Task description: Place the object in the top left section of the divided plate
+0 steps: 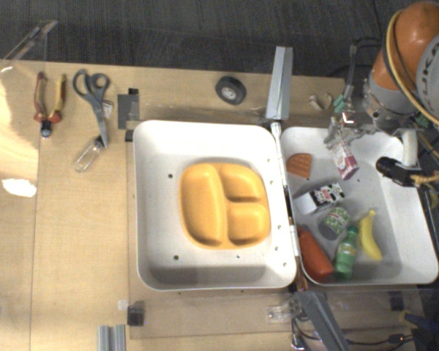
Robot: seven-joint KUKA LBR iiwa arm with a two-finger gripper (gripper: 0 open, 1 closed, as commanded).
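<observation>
A small red-and-white packet (344,157) is seen hanging between the fingers of the claw (339,125) above the right bin (417,269), near its upper left corner. It is judged light, thin and crinkly, best gripped by its top edge. The yellow divided plate (224,203), smooth moulded plastic with rounded sections, lies in the left bin (157,196).

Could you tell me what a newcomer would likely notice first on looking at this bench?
Most likely the yellow divided plate, sitting alone in the middle of the left bin. Next, the orange-banded arm at the upper right, whose tool hangs over the right bin with a small pink packet dangling from it. Below lie a banana, a green bottle and a red-orange piece.
</observation>
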